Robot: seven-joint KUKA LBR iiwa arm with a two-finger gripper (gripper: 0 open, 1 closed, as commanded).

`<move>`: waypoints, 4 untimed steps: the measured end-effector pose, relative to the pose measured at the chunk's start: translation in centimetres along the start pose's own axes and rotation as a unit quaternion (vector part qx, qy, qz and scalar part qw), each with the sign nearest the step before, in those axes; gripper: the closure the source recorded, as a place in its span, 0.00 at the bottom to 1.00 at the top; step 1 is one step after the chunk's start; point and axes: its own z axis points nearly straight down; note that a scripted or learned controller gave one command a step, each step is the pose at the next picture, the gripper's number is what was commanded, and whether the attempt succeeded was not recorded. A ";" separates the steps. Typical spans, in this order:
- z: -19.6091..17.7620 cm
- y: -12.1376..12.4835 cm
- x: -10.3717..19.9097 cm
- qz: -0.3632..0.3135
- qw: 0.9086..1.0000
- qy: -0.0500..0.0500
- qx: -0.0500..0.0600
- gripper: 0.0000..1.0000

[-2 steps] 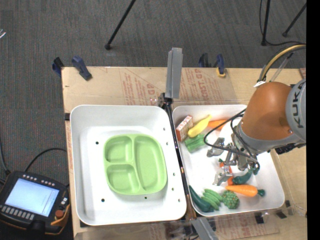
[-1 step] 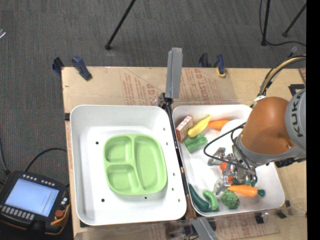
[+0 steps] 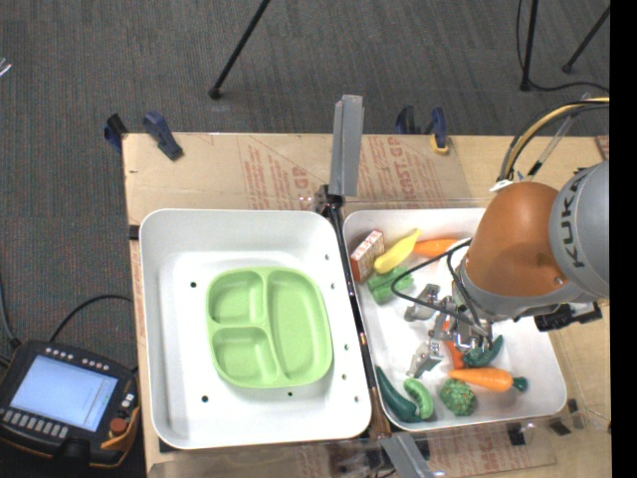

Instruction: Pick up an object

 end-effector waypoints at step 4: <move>0.1 3.0 -1.9 0.056 0.998 0.001 0.000 0.00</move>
